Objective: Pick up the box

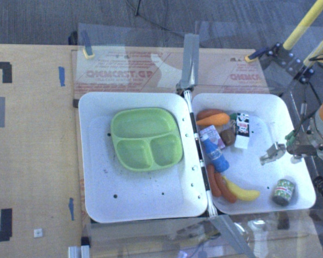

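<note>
The box [242, 130], a small black-and-white carton, lies in the upper middle of the right bin [258, 102], next to a carrot [213, 118] and a brown item [228, 137]. My gripper [272, 153] hangs over the right part of that bin, about a hand's width to the right of and below the box, apart from it. Nothing shows in the gripper. The arm [312, 144] enters from the right edge.
Along the right bin's left wall lie a blue bottle [213, 152], red sausages [217, 183] and a banana [242, 192]. A green can [283, 191] stands at its lower right. The left bin [97, 198] holds a green divided plate [146, 138].
</note>
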`<state>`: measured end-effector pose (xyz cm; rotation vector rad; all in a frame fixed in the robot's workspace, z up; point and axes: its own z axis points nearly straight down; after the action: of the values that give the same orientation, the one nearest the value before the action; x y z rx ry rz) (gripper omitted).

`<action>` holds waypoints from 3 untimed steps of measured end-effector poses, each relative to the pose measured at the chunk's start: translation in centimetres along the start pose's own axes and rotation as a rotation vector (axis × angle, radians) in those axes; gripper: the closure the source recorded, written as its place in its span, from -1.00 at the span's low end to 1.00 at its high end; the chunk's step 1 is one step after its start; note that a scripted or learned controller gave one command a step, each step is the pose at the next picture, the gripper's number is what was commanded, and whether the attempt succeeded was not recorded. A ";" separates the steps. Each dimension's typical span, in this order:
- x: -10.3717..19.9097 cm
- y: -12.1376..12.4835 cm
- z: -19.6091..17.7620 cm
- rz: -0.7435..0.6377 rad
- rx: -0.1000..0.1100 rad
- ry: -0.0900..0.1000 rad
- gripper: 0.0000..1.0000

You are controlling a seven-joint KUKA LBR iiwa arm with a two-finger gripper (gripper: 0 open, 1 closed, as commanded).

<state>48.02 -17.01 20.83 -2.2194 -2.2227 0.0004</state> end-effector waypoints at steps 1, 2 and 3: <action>0.1 0.5 11.9 -0.004 -0.002 -0.001 -1.00; 5.0 2.5 12.1 0.044 -0.009 -0.002 -1.00; -1.3 10.0 12.2 0.101 -0.004 -0.002 -1.00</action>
<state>58.03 -18.30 8.63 -2.3319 -2.1113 -0.0018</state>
